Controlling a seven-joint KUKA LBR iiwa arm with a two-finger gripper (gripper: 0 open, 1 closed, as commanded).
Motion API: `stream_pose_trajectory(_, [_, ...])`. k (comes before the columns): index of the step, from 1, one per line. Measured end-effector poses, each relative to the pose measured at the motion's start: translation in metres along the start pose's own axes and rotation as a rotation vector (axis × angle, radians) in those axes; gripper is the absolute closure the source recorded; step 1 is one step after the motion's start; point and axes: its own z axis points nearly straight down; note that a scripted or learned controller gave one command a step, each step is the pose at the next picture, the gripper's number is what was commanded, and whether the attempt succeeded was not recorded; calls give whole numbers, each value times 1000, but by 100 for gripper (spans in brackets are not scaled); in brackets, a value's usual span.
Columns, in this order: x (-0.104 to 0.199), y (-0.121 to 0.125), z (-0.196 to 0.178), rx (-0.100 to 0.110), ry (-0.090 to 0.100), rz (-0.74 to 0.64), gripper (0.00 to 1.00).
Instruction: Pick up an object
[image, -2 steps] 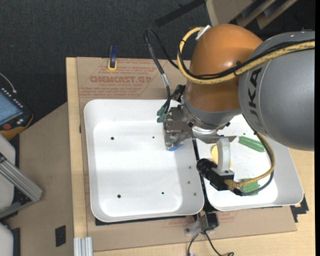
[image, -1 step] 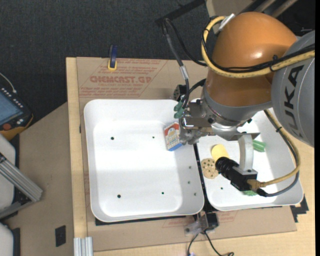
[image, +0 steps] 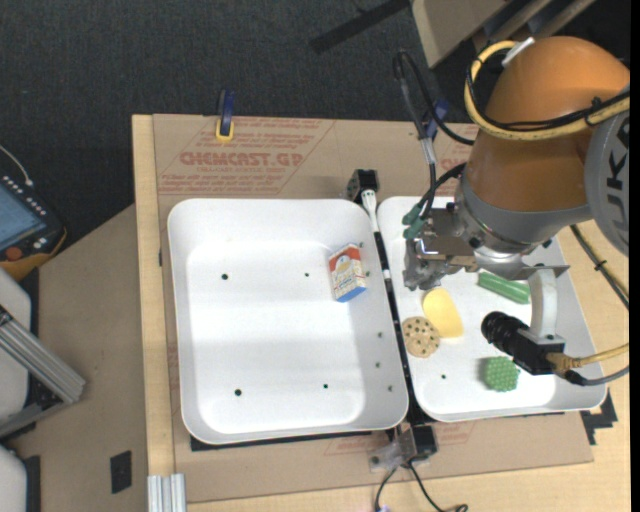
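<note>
As you look down at a slant, take the right bin (image: 480, 402) as your marker, since everything else can be placed from it. The tabletop (image: 150, 300), covered with a brown printed cardboard sheet, lies beneath that bin and spreads past it toward the view's left and near edge. The arm (image: 540, 120), grey with a broad orange shell, hangs over the right bin's far half and covers much of its floor. The left bin (image: 270, 340) stands side by side with the right bin, against its left wall. The gripper (image: 432, 268) sits low over the right bin's far left part, close to that shared wall; you cannot tell whether it is open or closed. A small red, white and blue carton (image: 347, 273) lies just outside the right bin, across its left wall, tilted on the neighbouring floor. Inside the right bin, a green stick (image: 503, 288) lies toward the right side, partly under the arm. A yellow rounded piece (image: 443, 313) lies just on the near side of the gripper. A brown speckled cookie (image: 421, 337) lies just beside the yellow piece, close to the right bin's left wall. A green bumpy block (image: 501, 374) sits toward the right bin's near right corner.
</note>
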Motion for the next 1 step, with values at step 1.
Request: stream_pose_trajectory(1, [53,-13,36,3,3,-13,100])
